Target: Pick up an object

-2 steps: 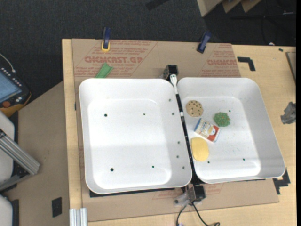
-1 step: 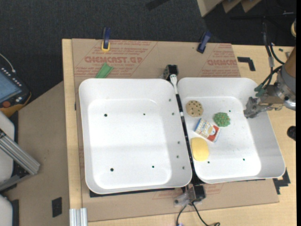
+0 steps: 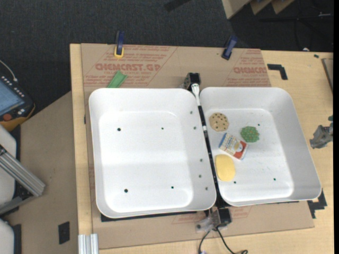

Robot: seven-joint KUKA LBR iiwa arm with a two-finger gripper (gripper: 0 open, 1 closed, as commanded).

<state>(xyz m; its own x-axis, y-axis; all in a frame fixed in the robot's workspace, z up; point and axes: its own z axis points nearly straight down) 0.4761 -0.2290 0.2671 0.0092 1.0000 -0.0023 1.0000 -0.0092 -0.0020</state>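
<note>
White bin (image 3: 296, 142) on the right of the frame has a cookie (image 3: 219, 121), a green ball (image 3: 250, 134), a packet (image 3: 233, 145) and a yellow thing (image 3: 225, 168), none picked up yet; gripper (image 3: 321, 136) sits at the right edge, cannot tell its grip.

grey hand (image 3: 321, 135) at right edge, above the bench.

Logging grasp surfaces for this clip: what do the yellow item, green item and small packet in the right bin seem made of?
Yellow item: probably smooth matte plastic or foam; even colour, rounded edges. Green item: bumpy, likely moulded plastic like toy broccoli. Packet: looks like printed glossy film or card; red, white and blue print.
</note>
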